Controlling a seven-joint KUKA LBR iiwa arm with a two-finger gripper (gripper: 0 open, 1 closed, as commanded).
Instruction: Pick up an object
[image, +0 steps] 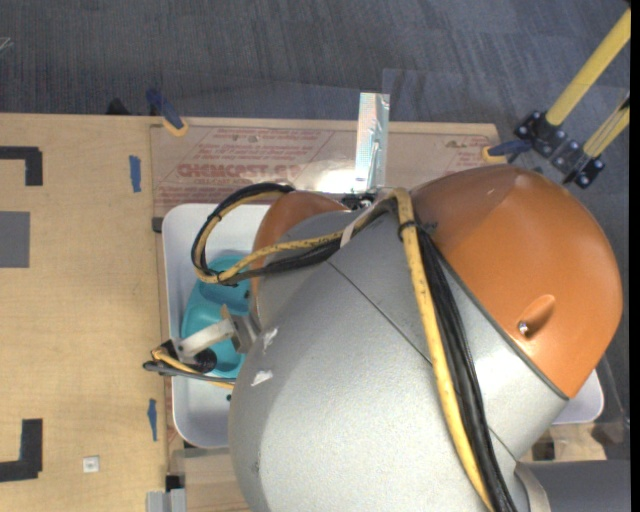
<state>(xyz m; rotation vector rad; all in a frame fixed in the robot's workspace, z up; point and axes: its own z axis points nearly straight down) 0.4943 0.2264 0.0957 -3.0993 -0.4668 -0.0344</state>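
A turquoise object (204, 316) lies in the left white bin (176, 238), near its left wall. Only part of it shows, because the arm covers the rest. My gripper (238, 330) is low inside this bin, right over the turquoise object's right side. The grey wrist and its yellow cables hide the place where gripper and object meet. I cannot make out whether anything is held.
The big grey and orange arm (420, 360) covers most of both bins. A corner of the right bin (590, 405) peeks out at the right. The wooden bench (70, 300) stretches left, and a shiny metal bracket (372, 140) stands behind the bins.
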